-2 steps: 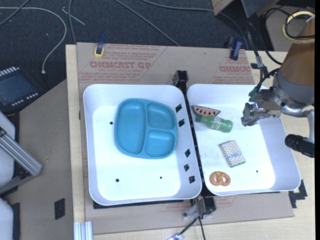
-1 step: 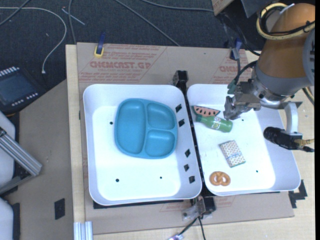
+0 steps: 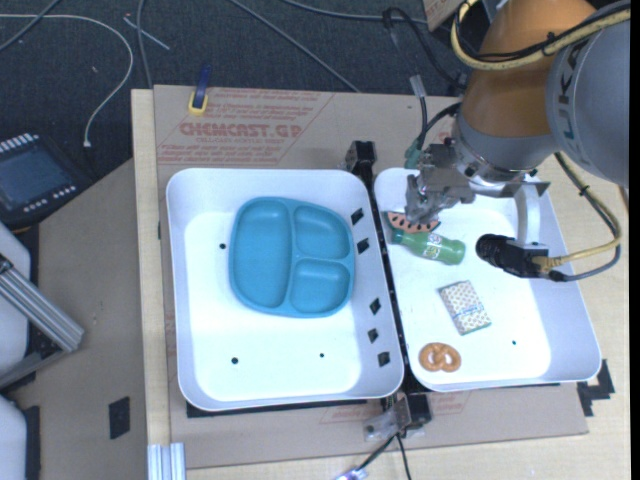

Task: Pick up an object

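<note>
We sit the gripper [image 3: 418,218] over the green bottle [image 3: 428,245]; can't tell its state, so center across the body before we lift

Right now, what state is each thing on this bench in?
Blue plate: flat, right way up, in the left bin.
Green bottle: on its side, right bin.
Pretzel: lying flat.
Patterned packet: lying flat.
Gripper: low over the bottle's cap end.

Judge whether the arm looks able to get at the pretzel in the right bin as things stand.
Probably yes. The pretzel lies apart from the checkered packet and the green bottle, with nothing above it; the gripper hangs over the bottle.
</note>
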Tool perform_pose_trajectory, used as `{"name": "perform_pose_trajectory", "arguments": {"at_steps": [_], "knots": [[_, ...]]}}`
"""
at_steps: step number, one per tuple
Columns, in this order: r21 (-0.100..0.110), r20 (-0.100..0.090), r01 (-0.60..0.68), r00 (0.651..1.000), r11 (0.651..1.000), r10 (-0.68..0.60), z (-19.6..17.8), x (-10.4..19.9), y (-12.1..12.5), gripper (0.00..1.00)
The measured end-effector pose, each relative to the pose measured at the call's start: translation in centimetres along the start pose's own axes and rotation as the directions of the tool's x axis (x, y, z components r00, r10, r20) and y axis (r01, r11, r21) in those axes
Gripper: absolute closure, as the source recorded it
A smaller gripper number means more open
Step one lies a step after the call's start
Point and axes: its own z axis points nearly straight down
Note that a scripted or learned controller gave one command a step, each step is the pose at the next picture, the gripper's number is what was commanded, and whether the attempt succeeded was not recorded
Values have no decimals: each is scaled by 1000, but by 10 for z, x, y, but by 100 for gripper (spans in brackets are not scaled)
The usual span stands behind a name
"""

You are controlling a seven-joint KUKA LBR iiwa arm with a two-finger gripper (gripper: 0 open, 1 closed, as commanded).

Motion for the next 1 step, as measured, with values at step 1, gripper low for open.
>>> {"name": "perform_pose_trajectory", "arguments": {"at_steps": [1], "knots": [[0,0,1,1000,1000,-1,3,55,22,100]]}}
